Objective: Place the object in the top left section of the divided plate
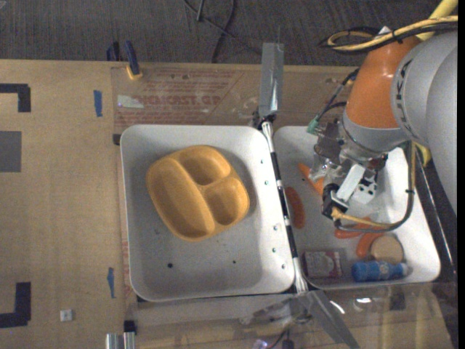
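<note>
Overhead slanted view of the bench with two shallow white bins side by side. The left bin contains the yellow divided plate, which lies flat toward the bin's upper half. It has one large section on its left and lower side and two smaller sections at its top and right.

The right bin holds all the loose items, well apart from the plate. A reddish sausage lies lengthwise beside the wall shared with the left bin. A small orange piece lies above it, close to the gripper. A thin orange strip and an orange chunk lie lower, next to a round tan disc. Along the bottom wall lie a small flat packet and a blue bottle on its side.

The arm reaches in from the right, and its gripper hangs over the upper middle of the right bin. The wrist hides its end, so whether it is apart, together or clamped on anything cannot be told. Which item is the task's object cannot be told either.
</note>
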Motion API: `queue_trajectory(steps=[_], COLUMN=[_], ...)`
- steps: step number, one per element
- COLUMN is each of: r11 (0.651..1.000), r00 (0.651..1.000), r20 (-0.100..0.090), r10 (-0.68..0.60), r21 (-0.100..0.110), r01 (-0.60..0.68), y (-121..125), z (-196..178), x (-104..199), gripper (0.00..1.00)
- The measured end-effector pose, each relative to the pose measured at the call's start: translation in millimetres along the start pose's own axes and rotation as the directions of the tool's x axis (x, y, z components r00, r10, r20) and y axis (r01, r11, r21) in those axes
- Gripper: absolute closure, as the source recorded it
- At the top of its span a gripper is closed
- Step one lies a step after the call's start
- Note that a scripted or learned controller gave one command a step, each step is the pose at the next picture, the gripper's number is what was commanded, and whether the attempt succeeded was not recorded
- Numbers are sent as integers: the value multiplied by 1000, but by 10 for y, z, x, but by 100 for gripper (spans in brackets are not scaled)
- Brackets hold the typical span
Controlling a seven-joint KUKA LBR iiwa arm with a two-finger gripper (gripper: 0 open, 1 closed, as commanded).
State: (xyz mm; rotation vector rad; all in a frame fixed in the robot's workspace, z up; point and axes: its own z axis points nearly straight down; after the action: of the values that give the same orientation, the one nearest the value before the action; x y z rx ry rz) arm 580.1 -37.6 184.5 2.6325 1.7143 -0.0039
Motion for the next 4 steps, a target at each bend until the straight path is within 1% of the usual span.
queue_trajectory(steps=[1,2,3,4], r11=[990,914,886,871], r00=[990,914,886,871], r20=[-2,-2,-2,-1], r10=[-143,-407,-464,-491], r21=[-3,-4,-3,-7], r01=[143,407,464,491], y=[-205,-85,-830,-14], z=[-90,-366,-570,-2534], x=[631,1290,2498,2162], gripper=[100,100,100,100])
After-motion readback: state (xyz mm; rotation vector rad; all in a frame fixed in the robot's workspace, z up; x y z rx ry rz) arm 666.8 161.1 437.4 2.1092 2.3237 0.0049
